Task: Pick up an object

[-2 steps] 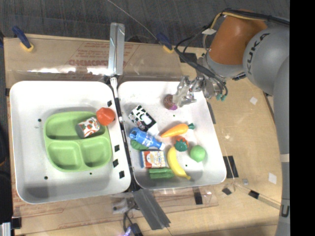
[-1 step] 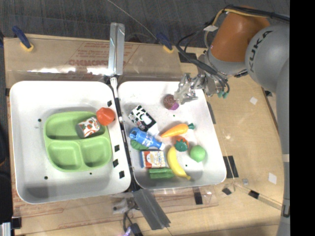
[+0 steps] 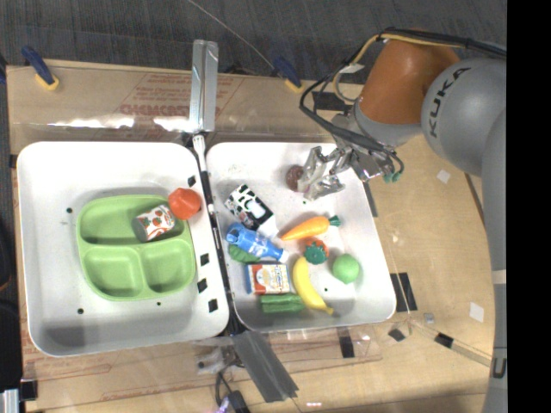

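My gripper (image 3: 317, 181) hangs over the far part of the right bin (image 3: 366, 231), its metal fingers pointing down and left. Just left of the fingertips lies a small brown round object (image 3: 296, 176); whether it touches them I cannot tell. Below in the same bin lie a black-and-white carton (image 3: 247, 206), a carrot (image 3: 305, 227), a blue bottle (image 3: 254, 244), a banana (image 3: 308, 286), a green ball (image 3: 345, 268) and an orange-labelled box (image 3: 269, 277).
The left bin (image 3: 43, 231) holds a green divided tray (image 3: 129, 265) with a small can (image 3: 153, 223) in it and a red-orange ball (image 3: 184, 202) at its rim. A metal divider post (image 3: 203, 84) stands between the bins at the back.
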